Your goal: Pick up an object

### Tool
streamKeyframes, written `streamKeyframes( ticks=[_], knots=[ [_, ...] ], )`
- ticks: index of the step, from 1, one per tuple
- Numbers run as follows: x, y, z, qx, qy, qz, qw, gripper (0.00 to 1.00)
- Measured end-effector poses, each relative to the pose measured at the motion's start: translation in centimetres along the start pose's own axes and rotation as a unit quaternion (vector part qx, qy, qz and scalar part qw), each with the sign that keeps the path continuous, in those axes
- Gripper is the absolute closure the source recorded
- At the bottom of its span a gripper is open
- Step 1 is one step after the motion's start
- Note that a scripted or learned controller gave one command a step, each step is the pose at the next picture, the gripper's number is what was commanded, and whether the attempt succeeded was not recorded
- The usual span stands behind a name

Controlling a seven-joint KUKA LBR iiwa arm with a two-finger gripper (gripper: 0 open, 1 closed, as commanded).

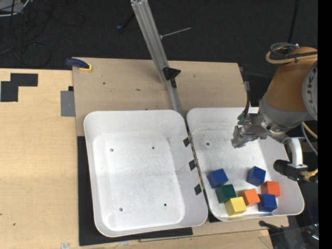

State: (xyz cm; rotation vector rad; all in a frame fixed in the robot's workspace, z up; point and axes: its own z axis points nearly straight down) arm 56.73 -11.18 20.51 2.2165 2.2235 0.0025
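Note:
Several small cubes lie in the near end of the right bin [218,123]: a blue cube [217,177], a dark green cube [225,192], a yellow cube [235,205], an orange cube [251,196], a second blue cube [256,175], a red-orange cube [271,188] and a third blue cube [267,202]. My gripper [239,139] hangs over the middle of the right bin, farther from the camera than the cubes and apart from them. Nothing shows between its tips.
The left bin [98,126] lies beside the right one, with black clips [191,164] along their shared edge. A slanted aluminium bar [153,40] rises behind the bins. The wooden bench [124,87] surrounds both.

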Motion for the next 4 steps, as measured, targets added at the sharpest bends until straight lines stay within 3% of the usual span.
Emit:
streamKeyframes(
  ticks=[4],
  knots=[
    [21.0, 1.0, -1.1, 0.002, 0.001, -0.001, 1.0000, 1.00]
  ],
)
